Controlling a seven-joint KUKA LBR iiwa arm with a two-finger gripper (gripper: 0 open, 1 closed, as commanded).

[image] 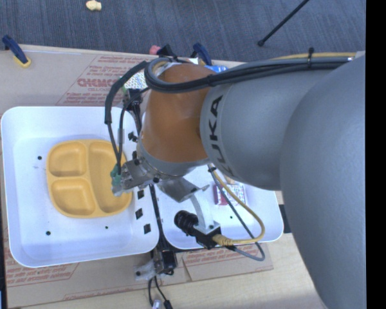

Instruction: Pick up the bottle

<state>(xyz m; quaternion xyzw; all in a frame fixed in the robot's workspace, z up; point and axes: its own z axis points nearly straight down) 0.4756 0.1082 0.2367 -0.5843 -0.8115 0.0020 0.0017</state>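
**Gripper over left bin, bottle candidate in right bin, under the arm**

The arm (276, 127) is closest to the camera and takes the whole right half of the frame, grey shell with the orange band at centre, black cables looped over it. At its lower-left end the gripper (123, 180) sits low over the right edge of the yellow divided tray (71, 179), close to the wall between the bins. How wide the gripper stands: cannot tell, the wrist hides it.

The left bin (19, 172) holds the tray. The right bin (270, 227) is mostly covered by the arm. In the strip that shows, a pale item with a pink-red label (224, 195) lies just below the wrist; likely the bottle, but too hidden to be sure. Its long axis seems to run up-down in the frame; low confidence.

Key relation: the bottle lies to the right of the gripper, across the bin divide, near but apart. My read is that the next move needs a shift rightward, then a descent.

Farther back: brown cardboard (83, 76) under the bins, a blue clamp (16, 50) at upper left, then a small yellow scrap (93, 5) on the dark floor.
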